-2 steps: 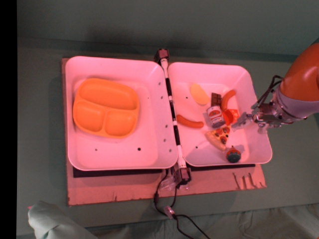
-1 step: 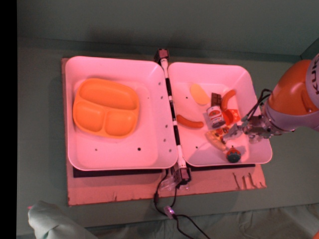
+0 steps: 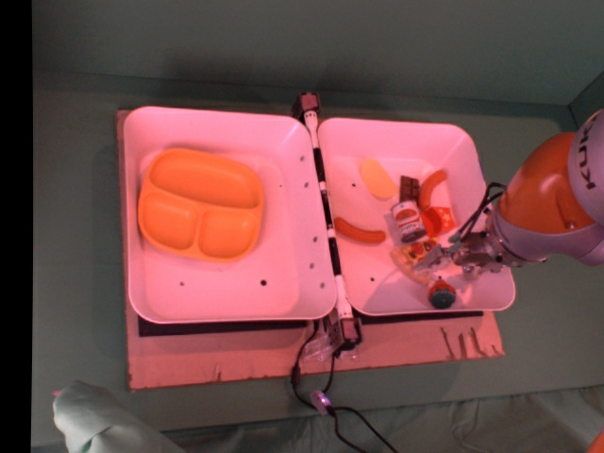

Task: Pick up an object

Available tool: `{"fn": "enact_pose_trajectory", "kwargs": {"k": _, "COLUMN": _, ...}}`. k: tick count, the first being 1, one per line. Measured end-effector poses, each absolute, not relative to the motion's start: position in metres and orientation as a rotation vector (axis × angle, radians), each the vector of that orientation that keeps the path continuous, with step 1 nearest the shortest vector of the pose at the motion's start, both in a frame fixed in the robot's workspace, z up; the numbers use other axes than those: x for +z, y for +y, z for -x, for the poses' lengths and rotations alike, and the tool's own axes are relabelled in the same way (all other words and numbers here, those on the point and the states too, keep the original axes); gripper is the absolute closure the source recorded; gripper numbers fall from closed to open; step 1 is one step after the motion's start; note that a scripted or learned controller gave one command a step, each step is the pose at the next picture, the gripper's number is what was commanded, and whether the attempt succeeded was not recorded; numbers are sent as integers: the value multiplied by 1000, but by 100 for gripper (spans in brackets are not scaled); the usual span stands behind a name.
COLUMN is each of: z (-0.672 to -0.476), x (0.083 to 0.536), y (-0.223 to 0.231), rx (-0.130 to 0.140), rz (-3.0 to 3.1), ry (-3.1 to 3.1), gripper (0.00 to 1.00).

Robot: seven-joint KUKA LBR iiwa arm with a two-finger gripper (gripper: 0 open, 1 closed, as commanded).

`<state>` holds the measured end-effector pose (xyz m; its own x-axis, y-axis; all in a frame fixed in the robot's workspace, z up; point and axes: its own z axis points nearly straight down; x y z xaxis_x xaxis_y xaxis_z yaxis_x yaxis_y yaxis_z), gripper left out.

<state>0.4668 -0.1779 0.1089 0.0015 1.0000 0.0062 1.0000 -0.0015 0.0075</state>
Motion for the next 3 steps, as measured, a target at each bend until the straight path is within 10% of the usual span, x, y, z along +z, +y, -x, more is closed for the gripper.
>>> {"fn": "enact_pose_trajectory", "kwargs": {"k": 1, "z": -470, "x": 110, "y": -179, "rx": 16, "rz": -2217, "ry": 2210, "gripper": 0}}
{"fn": "enact_pose_trajectory", "kwargs": {"k": 2, "z": -472, "x": 122, "y": -179, "rx": 23, "rz": -2214, "ry": 2202, "gripper": 100}}
{"fn": "enact_pose_trajectory", "kwargs": {"k": 3, "z": -468, "x": 170, "y": -175, "rx": 3, "rz": -2218, "ry": 2212, "gripper": 100}}
